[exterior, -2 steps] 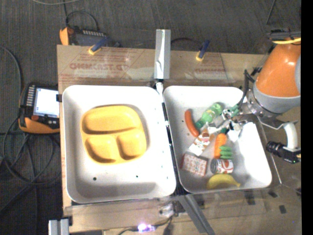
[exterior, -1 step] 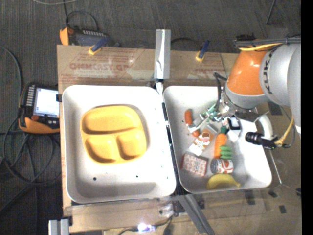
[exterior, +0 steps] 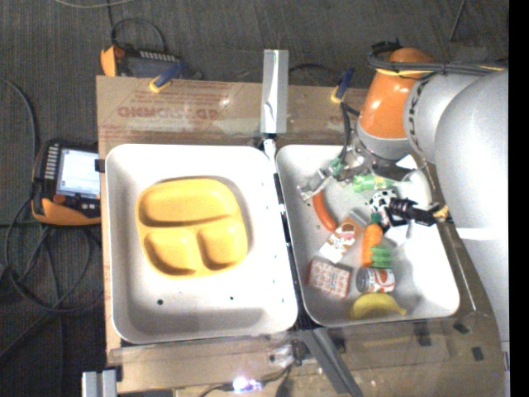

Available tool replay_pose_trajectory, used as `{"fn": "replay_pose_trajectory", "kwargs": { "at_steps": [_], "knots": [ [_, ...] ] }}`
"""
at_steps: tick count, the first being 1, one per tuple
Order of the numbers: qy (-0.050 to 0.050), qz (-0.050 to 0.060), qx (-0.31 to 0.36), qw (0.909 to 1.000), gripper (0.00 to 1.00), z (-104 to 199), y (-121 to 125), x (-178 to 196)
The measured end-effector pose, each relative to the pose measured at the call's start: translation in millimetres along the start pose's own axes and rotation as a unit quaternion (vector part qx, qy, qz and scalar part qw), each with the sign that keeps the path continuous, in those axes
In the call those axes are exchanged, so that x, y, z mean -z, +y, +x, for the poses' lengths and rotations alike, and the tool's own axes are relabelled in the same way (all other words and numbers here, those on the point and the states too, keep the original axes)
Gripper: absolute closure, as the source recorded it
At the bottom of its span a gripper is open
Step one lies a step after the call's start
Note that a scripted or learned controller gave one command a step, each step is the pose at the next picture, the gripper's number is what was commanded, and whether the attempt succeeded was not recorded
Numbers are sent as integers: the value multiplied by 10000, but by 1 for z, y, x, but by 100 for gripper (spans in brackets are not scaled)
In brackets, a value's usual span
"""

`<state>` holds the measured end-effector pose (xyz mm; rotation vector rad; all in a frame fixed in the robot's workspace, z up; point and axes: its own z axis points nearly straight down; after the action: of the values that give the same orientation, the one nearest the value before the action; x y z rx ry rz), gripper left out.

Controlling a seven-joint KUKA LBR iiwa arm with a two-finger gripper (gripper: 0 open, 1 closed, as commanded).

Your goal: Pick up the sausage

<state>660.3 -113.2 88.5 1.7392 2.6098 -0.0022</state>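
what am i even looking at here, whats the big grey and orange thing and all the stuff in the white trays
The big grey and orange thing is a robot arm reaching in from the right. The single picture comes from a camera fixed above the bench, looking down at a slant.

Two shallow white bins sit side by side. The left bin holds a yellow divided food tray. The right bin holds toy food: a sausage, a carrot, a banana, a can, a small carton and a few more pieces.

The arm's gripper is low over the back of the right bin, just above the sausage, which it is meant to pick up. The sausage lies on the bin floor, so nothing looks held.
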Motion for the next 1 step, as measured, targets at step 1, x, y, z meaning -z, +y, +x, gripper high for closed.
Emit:
{"fn": "replay_pose_trajectory", "kwargs": {
  "at_steps": [1],
  "knots": [
    [-17, -1, -2, 10000, 100, -1, 0, 9]
  ]
}}
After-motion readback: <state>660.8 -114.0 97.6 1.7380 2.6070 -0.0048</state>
